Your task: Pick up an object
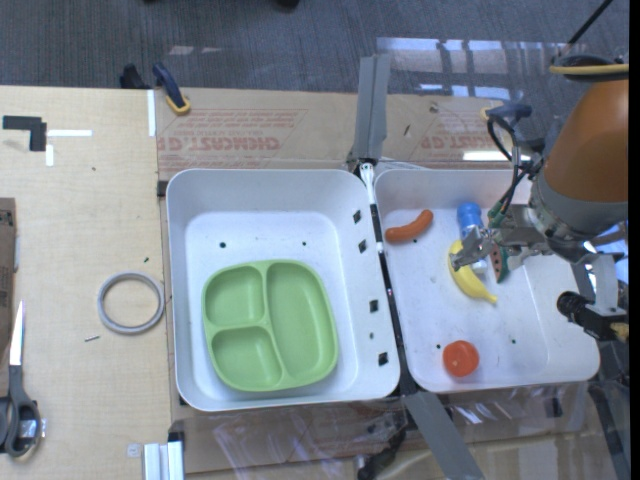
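In the right bin lie a yellow banana, a brown-orange sausage, a blue object and an orange-red ball. My gripper hangs low over the bin, right at the banana's upper end. Its metal fingers point left and down. Part of the banana is hidden behind them. The blue object lies just above the gripper.
The left bin holds a green three-compartment plate. On the bench to the left lie a grey tape ring and scissors. A black clip divider runs between the bins. The orange wrist band looms at the right.
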Motion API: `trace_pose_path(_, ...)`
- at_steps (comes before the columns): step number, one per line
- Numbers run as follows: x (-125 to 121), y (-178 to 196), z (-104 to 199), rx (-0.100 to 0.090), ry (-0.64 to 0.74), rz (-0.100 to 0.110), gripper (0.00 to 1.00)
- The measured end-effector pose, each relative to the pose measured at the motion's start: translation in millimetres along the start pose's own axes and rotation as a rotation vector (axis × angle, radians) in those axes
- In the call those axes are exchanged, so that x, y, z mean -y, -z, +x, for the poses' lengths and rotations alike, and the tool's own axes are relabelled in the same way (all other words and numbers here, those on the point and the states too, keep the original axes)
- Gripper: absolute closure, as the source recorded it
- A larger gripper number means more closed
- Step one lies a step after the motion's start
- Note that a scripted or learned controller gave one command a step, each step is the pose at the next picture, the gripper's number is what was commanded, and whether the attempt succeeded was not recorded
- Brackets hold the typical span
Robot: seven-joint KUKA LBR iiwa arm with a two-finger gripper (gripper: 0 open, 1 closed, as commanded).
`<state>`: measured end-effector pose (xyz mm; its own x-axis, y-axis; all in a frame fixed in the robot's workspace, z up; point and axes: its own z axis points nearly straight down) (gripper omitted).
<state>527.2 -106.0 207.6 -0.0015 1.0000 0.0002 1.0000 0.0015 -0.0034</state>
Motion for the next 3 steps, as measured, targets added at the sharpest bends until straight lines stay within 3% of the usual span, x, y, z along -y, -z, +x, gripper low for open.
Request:
trace_pose_path(1, -51, -115, -23, 0.001, -0.004, -0.004, 0.0)
trace_pose_path(2, -50, -107, -24, 0.0, -0.008, -0.002, 1.0)
trace_pose_path(3, -71, -16, 38, 0.001, -0.001, -0.003, 1.0)
